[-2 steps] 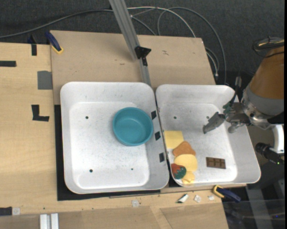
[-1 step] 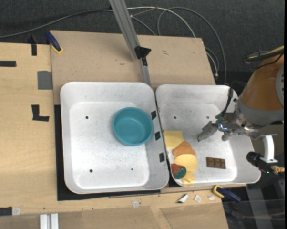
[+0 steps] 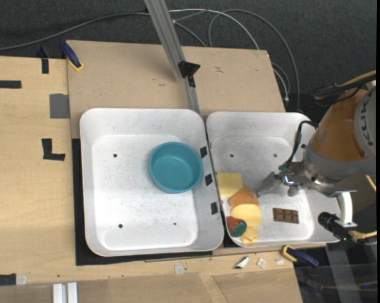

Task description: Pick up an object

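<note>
The bench carries 2 shallow white bins side by side, the left bin (image 3: pixel 101 232) and the right bin (image 3: pixel 253 128), their inner rims touching along the middle. In the left bin a teal bowl (image 3: pixel 175 166) sits upright near the right edge, closer to the far edge than the near one, well apart from everything else.

The right bin holds a cluster of small objects along its left edge toward the near left corner: a pale yellow square piece (image 3: pixel 229 183), an orange piece (image 3: pixel 243 197) touching it on the near side, then a yellow rounded piece (image 3: pixel 249 216) and a small red and green item (image 3: pixel 237 225) at the near rim (too small to name more exactly). A brown chocolate-bar shaped block (image 3: pixel 286 216) lies flat near the near edge, apart from the cluster and toward the right.

The arm (image 3: pixel 341 137), grey with an orange band, reaches in over the right edge of the right bin. Its gripper (image 3: pixel 269 183) points toward the cluster, its tip just beside the orange piece; whether the jaws are wide or narrow I cannot tell, and nothing is seen held in it.
</note>
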